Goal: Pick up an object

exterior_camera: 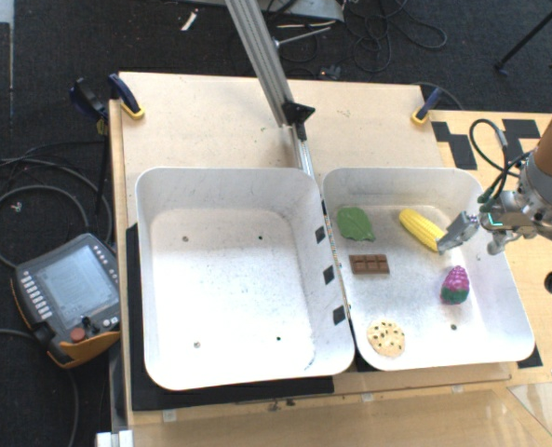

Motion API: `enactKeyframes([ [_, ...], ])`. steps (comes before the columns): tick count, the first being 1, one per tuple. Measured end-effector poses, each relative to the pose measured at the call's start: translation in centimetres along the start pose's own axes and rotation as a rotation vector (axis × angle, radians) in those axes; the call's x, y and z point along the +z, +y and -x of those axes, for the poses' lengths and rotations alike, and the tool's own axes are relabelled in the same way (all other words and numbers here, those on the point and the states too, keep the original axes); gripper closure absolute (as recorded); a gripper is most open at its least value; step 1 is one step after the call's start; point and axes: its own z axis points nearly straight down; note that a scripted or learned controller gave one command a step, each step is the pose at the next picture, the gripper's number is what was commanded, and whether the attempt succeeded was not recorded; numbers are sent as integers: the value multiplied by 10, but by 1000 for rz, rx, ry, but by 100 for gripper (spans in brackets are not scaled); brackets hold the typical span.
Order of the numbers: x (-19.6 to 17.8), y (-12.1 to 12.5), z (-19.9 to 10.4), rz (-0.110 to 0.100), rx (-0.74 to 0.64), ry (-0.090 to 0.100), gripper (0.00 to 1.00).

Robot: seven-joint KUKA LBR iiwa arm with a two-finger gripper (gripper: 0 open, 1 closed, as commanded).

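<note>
Nearest you, the cookie lies by the front wall of the right bin, flat and apart from the rest. Behind it and to the right sits the purple berry, then the chocolate bar close to the divider, lying flat. Further back you find the green leaf and the corn, the corn angled toward the right wall. The gripper hangs just beside the corn's right end, above the berry; you cannot tell from this angle how its jaws stand, and nothing is seen between them. Its position suggests the corn or berry is the intended pick. The left bin lies well apart from the arm.
</note>
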Motion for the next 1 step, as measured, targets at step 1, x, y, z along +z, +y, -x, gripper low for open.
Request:
enactKeyframes([
  [1, -2, 1, 0, 4, 1, -1, 0],
])
